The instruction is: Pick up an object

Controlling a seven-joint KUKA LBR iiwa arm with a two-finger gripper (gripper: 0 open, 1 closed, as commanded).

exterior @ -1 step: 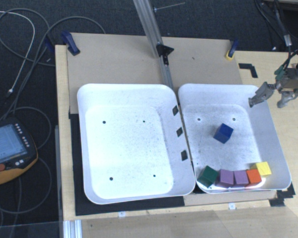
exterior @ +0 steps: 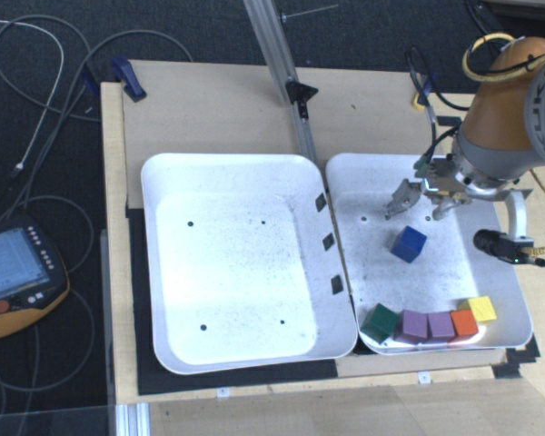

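- Along the bottom edge of the right bin [exterior: 518, 334]: a row of blocks, green [exterior: 380, 322], two purple [exterior: 428, 325], orange [exterior: 464, 322], yellow [exterior: 482, 310].
- Higher up, mid right bin: a blue block [exterior: 409, 243], sitting alone, touching nothing.
- Just above that: the gripper [exterior: 421, 203], fingers spread apart, holding nothing.
- Left of frame: left bin [exterior: 163, 271].
- Far left: a handheld screen [exterior: 14, 271] on the floor.

The arm [exterior: 504, 107] reaches in from the right, wrist bent downward, its pincer [exterior: 421, 203] spread open with nothing between the fingers.
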